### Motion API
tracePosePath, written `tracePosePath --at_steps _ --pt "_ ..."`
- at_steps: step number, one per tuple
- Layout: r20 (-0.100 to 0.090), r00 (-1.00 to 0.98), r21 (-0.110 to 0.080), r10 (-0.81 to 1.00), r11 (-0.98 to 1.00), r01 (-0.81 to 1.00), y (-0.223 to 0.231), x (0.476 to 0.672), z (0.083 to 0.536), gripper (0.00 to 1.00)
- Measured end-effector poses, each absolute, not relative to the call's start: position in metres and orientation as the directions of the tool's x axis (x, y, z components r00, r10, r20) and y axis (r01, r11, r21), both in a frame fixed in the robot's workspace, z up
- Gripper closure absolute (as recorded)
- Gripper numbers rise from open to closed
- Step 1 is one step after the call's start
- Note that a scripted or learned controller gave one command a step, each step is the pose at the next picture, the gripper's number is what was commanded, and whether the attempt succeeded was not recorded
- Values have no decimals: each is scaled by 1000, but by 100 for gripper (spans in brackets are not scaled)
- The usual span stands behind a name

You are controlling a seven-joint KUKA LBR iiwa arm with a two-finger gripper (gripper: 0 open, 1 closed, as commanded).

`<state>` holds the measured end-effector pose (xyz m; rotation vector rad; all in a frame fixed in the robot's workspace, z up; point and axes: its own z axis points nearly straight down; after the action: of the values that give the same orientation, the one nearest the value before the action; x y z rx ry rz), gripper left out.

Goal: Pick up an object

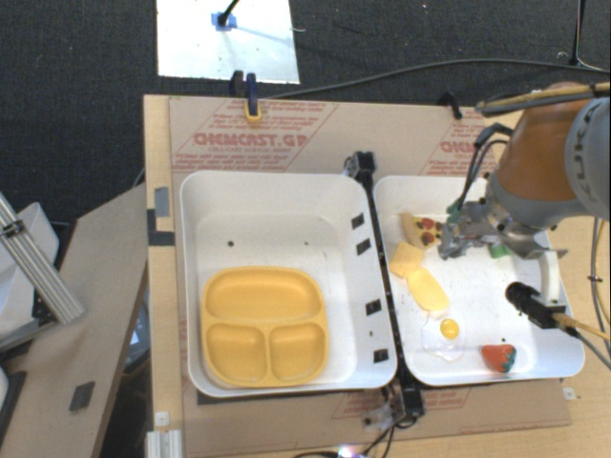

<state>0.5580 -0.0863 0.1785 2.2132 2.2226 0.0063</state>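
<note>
Pincer (449, 246): low in right bin (554, 351); I can't tell its state.
Risk: I may clip the cheese (408, 259) and miss.

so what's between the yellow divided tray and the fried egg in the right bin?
In the camera view, the divider where the two bins meet, carrying black clips. Past it, bare white floor up to the fried egg. The yellow tray sits in the left bin.

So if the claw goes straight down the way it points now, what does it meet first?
Probably the pizza slice just beside the claw in the right bin, or bare bin floor next to it; depth is unclear from above.
</note>
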Motion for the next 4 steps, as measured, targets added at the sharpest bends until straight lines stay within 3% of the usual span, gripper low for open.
tracePosePath --at_steps 2,4 --pt "-1 -4 8 1000 4 1000 -94 554 284 100" --pt "2 -9 1 1000 9 1000 3 563 252 100"
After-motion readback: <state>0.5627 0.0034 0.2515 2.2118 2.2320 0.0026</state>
